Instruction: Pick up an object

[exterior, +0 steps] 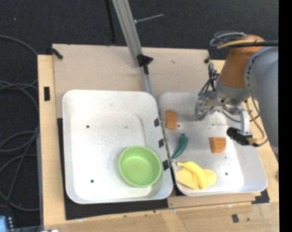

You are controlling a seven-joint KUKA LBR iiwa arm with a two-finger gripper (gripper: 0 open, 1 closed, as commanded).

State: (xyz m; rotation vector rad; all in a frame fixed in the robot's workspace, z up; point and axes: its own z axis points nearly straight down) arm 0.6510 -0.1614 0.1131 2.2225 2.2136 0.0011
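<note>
Currently nothing lifted: pincer [202,111] hovers at right bin's [252,178] 12 o'clock, finger state unclear; orange block [217,144] at 4 o'clock of it, untouched; grasp and lift remain

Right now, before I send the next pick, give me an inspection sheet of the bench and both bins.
Surface: tan bench bearing left bin and right bin side by side.
Job's things: green bowl in left bin; in right bin, orange block near the divider, second orange block, green pepper-like piece, yellow banana-like pieces.
Clutter: nothing seen.
End effector: over right bin's far side, nothing visibly held; finger state unclear.
Cables: black cables on the floor at left; wires at the wrist.
Surroundings: dark floor, slanted metal pole.
</note>
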